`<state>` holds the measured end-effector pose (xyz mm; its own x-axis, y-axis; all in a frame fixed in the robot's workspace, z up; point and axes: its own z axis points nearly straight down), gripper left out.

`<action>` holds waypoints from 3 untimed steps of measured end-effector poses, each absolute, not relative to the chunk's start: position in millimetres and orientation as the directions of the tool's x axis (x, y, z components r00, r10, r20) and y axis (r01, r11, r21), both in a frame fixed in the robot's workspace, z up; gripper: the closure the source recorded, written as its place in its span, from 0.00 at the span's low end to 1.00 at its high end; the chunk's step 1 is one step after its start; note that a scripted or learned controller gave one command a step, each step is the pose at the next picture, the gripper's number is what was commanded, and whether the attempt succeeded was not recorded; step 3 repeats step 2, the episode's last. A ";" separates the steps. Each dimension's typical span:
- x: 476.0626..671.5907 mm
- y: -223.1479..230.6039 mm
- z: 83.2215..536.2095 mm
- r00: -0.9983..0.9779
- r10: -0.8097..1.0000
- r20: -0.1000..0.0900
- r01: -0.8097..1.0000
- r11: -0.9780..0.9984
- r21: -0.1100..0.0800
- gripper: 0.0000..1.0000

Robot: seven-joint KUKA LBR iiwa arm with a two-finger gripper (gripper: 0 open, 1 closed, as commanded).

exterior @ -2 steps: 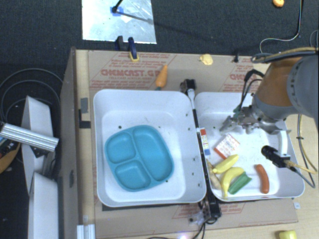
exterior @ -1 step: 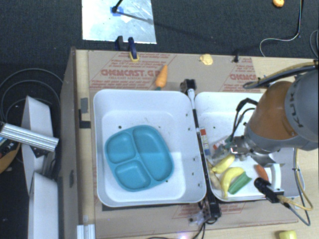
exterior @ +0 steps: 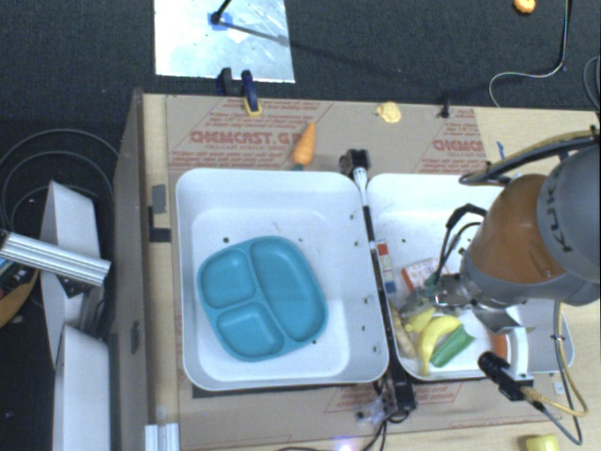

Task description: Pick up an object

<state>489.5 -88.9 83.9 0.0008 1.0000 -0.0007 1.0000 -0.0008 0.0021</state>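
Observation:
The arm reaches over the right bin [exterior: 413, 209], and my gripper [exterior: 434, 294] hangs low above a pile of small things at that bin's front left. The pile holds a yellow banana-like piece [exterior: 424, 327], a green piece [exterior: 453, 347] and an orange-and-white box [exterior: 416, 276]. An orange-red piece [exterior: 499, 345] lies just to the right of them. The wrist hides the fingers, and I see nothing held between them.
A blue divided plate [exterior: 261, 296] lies in the left bin [exterior: 272, 191]. On the cardboard behind the bins sit an orange carrot-like toy [exterior: 303, 145] and a small yellow lump [exterior: 390, 113]. A black brush-like tool [exterior: 357, 165] rests on the divider between the bins.

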 end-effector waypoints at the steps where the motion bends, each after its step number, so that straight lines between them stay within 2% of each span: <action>1: 491.5 -87.4 95.3 -0.002 1.000 0.001 1.000 0.002 0.005 1.00; 2: 564.7 -30.3 190.5 -0.013 1.000 0.001 1.000 0.013 0.016 1.00; 3: 564.7 -30.3 190.5 -0.013 1.000 0.001 1.000 0.013 0.016 1.00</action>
